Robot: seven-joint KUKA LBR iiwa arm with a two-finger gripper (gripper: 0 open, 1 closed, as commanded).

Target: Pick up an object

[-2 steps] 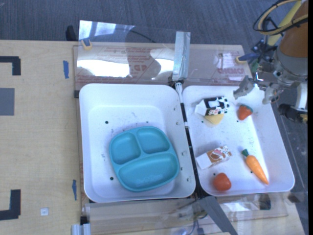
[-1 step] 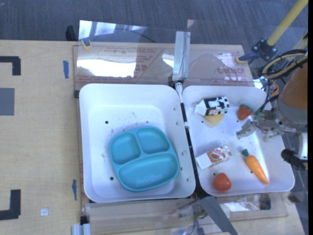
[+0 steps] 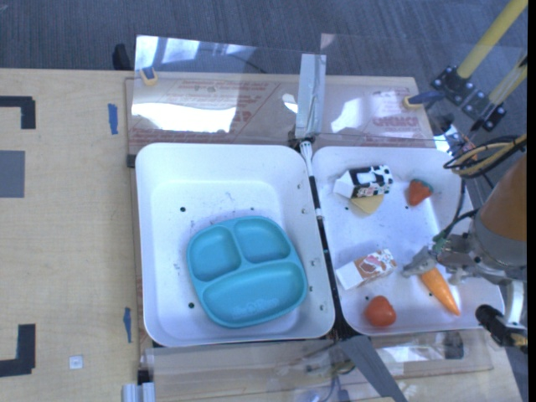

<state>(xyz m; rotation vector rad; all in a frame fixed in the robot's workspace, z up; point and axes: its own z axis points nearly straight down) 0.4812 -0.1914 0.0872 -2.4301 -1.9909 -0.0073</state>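
Grey KUKA arm with a broad orange band above the wrist. Black cables loop alongside. Metallic two-finger gripper.

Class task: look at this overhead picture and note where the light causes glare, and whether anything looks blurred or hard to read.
In the camera view, strong glare streaks the clear panels behind the bins, washing out their surface; the left bin is bright white with soft shading along its rim; the blue divided plate reads sharp; the end effector near the carrot is small and cluttered, so its details are hard to read.
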